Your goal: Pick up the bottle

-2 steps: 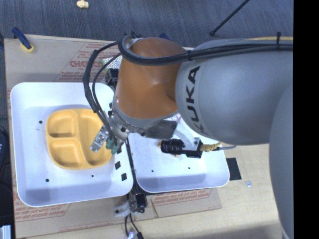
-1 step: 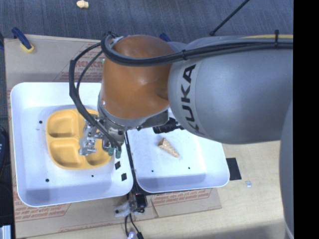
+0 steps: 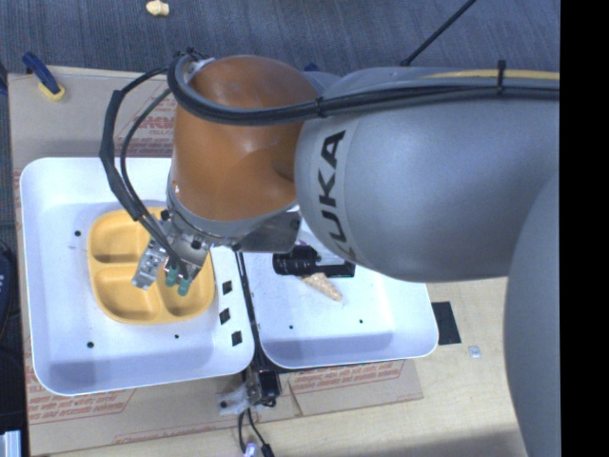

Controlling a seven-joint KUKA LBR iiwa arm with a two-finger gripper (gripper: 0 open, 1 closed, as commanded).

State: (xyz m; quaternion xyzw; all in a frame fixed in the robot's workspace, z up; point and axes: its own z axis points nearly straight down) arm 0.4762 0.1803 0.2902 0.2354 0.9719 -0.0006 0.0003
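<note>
Gripper is recorded low over the yellow tray in the left bin; whether it is released or clenched cannot be told; a tan oblong item, judged the likeliest bottle, lies in the right bin, to the view's right of the gripper, long axis slanting down-right

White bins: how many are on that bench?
2. The left bin holds a yellow divided tray under the hand; the right bin sits beside it, largely covered by the arm, which may hide things in it.
</note>
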